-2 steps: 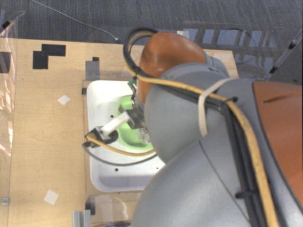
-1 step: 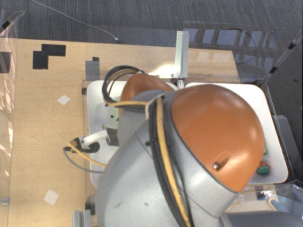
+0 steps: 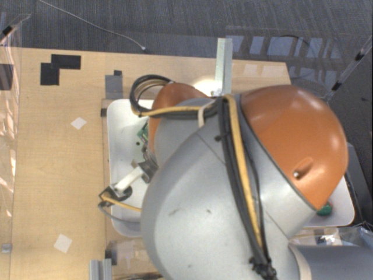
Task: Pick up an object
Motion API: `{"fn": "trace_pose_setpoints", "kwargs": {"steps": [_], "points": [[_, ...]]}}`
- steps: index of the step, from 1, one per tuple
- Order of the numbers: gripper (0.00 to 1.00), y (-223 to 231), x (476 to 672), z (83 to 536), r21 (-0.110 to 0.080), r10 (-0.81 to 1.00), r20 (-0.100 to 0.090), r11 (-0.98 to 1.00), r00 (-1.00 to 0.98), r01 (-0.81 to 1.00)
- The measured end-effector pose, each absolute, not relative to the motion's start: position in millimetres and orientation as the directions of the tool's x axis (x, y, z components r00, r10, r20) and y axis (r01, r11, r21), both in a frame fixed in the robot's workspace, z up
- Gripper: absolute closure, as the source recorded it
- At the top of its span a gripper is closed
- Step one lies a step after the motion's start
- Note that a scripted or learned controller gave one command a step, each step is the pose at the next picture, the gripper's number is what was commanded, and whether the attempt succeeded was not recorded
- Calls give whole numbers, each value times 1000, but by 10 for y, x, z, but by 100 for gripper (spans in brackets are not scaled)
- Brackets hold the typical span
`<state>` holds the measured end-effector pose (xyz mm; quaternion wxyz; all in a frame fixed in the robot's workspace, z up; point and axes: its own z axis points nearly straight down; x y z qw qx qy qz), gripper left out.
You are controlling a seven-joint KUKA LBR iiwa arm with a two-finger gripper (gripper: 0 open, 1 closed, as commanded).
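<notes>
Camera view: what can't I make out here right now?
- Left bin: mostly covered by the arm.
- Right bin: a corner shows past the arm.
- Green object: partly hidden, too little to identify.
- Gripper: blocked by the wrist, grasp unreadable.

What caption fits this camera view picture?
Big grey-and-orange robot arm reaches over the left white bin on a wooden bench.

the arm has a smooth grey shell with a glossy orange band. the bench looks like pale matt wood, the bin smooth white plastic.
</notes>
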<state>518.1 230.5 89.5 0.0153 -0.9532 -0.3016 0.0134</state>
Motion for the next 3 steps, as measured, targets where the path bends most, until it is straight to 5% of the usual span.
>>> {"fn": "trace_pose_setpoints", "kwargs": {"steps": [1,2,3], "points": [[100,2483,5678,1730,-22,350,0,-936,937,350],[100,2350,5178,1726,-2,203,0,-979,979,203],[100,2349,5082,2573,1,756,3,-654,654,756]]}}
